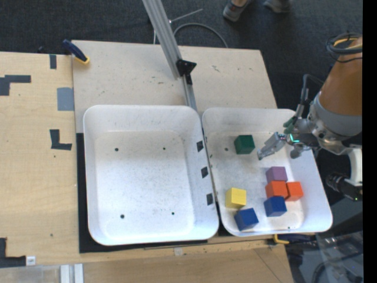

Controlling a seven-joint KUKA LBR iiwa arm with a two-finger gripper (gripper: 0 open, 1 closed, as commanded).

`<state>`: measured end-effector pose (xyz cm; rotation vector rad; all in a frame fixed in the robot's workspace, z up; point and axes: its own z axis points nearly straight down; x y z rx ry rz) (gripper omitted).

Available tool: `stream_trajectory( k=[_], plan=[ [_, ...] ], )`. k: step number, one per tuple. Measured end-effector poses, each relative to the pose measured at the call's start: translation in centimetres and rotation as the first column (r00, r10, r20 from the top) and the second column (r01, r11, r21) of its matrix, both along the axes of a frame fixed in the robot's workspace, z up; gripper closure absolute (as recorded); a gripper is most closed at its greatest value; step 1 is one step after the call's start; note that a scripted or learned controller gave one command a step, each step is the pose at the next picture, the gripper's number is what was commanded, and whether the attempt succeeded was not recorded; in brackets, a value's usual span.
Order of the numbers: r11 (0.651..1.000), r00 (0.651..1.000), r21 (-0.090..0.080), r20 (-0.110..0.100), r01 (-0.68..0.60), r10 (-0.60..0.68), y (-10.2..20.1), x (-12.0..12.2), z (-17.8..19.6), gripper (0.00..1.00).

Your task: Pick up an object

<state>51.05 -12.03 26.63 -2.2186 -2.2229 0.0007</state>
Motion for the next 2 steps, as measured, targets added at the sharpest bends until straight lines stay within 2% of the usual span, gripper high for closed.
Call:
stream_trajectory(
  k=[2],
  plan=[
    [1.0, 1.0, 0.0, -0.006, 0.001, -0.001, 1.6, 0.7, -9.9, 0.0]
  ],
)
